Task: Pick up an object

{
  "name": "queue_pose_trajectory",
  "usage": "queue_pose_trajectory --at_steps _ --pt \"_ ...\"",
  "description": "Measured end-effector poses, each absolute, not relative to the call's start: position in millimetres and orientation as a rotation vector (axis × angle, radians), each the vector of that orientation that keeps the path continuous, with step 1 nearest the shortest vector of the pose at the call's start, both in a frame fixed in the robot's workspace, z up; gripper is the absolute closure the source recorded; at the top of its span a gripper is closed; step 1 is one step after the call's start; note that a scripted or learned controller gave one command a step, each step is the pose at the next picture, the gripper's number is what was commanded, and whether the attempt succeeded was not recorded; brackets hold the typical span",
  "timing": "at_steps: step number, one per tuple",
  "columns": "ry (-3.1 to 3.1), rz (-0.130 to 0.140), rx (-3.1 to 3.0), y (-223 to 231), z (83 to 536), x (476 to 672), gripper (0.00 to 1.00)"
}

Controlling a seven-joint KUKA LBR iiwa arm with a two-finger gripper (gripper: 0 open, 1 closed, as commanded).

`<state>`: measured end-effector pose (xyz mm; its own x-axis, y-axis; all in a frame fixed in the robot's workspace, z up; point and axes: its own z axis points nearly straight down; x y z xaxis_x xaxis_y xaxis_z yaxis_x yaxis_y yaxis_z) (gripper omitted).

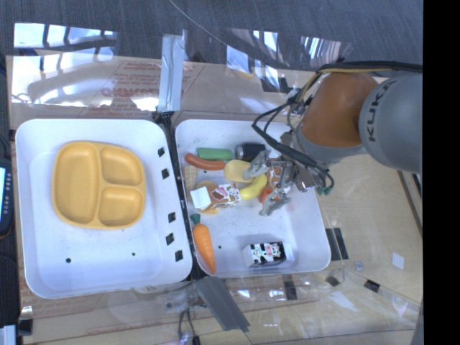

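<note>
Item 1, claw [272,184]: we log it low in the R bin [305,246], upper-middle, amid a cluster of toy food. Claw state: we cannot tell, too much clutter around it.

Item 2, banana [248,187]: yellow, touching or just beside the claw on its L side; whether gripped, we can't tell. A pale yellow piece [236,169] sits just above it.

Item 3, sausage [204,162]: red-orange, L of claw, w/ a green block [214,152] and a dark object [249,149] near the bin's far wall.

Item 4, carrot [203,246]: along the R bin's L wall, near corner, well apart from claw.

Item 5, cow-print box [267,251]: near wall, below claw, apart.

Item 6, patterned toy [224,194]: L of the banana.

Item 7, arm [392,121]: enters from R, orange band [334,110] over the bin's far R corner, wrist angled down-L, cables looped around it.

Item 8, L bin [43,264]: holds a yellow divided tray [99,184].
</note>
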<state>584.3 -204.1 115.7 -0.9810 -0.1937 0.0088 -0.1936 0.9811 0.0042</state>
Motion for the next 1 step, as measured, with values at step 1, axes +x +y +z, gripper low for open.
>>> queue_pose_trajectory --at_steps 1 --pt "-3.124 -0.004 0.328 -126.7 94.7 591.0 0.0"
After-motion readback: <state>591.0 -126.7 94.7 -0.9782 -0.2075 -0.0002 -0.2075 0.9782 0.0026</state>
